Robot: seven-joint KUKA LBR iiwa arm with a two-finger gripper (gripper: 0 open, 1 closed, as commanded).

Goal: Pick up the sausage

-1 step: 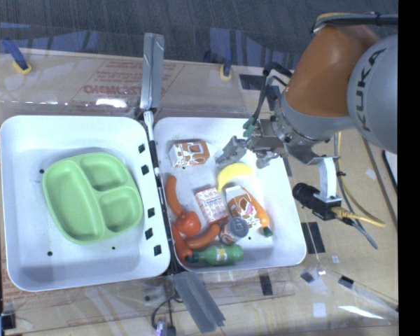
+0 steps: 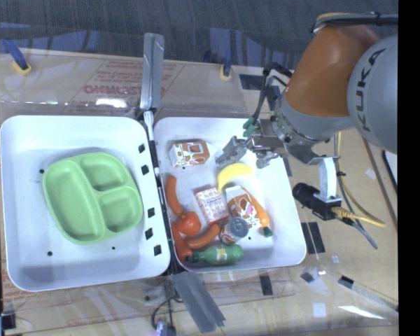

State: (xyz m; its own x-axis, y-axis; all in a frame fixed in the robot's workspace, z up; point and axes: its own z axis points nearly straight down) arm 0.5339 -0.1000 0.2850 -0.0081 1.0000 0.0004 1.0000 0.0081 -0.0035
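Arm [image 2: 336,75] reaching in from right, pincer [image 2: 248,151] hanging over right bin [image 2: 283,247], above banana [image 2: 234,174]; cannot tell pincer state. Sausage [image 2: 172,194] lying along right bin's left wall, just above tomato [image 2: 187,224], well apart from pincer. Green bottle [image 2: 215,255] lying at near edge. Green divided plate [image 2: 91,196] sitting in left bin [image 2: 28,271].
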